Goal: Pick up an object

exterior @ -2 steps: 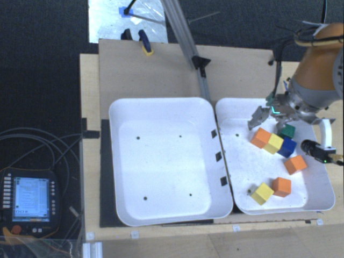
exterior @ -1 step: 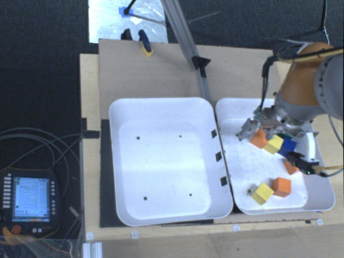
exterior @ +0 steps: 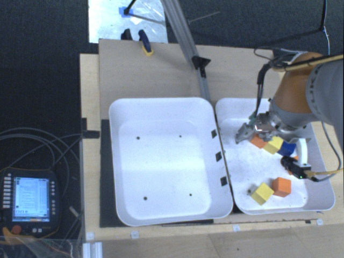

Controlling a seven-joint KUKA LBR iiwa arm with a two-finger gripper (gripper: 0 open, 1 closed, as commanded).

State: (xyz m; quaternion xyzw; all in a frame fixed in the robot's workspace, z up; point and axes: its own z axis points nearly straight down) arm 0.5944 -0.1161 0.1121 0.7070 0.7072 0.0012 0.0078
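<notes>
Inside the right shallow white plastic bin (exterior: 236, 195), the two-finger metal gripper (exterior: 252, 132) hangs near its upper left; its spread cannot be told. Right of the gripper lie an orange block (exterior: 258, 142) and a yellow cube (exterior: 274, 145).

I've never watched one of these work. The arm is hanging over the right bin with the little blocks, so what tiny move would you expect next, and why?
Probably a short drop straight down. The gripper hovers in the right bin, beside an orange block and a yellow block, and I see nothing between its fingers.
</notes>
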